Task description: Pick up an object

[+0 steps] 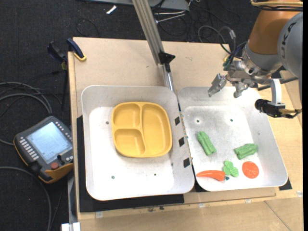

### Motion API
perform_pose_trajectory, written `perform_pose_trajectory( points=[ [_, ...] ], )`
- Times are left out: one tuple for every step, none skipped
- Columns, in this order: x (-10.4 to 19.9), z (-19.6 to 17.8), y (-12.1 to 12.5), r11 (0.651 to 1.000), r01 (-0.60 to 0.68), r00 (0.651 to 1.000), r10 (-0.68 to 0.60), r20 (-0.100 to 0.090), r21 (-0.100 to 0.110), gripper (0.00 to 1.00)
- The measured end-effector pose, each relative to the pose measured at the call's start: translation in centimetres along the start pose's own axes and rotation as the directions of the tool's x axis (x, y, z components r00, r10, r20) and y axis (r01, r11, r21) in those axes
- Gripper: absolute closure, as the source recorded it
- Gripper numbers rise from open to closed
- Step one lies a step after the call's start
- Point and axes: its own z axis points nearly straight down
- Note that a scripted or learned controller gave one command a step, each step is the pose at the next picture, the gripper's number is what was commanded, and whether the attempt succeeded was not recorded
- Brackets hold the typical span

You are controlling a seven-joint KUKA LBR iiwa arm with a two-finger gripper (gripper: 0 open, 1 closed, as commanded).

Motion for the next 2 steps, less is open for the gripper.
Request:
perform_pose_trajectory(
  points=[
    [0.0, 0.0, 0.0, 1.0, 0.0, 1.0, 0.0, 0.0, 0.0, 0.0],
    [-0.3, 4.5, 0.4, 1.0, -0.002, 1.0, 0.002, 0.001, 0.003, 0.0]
  ],
)
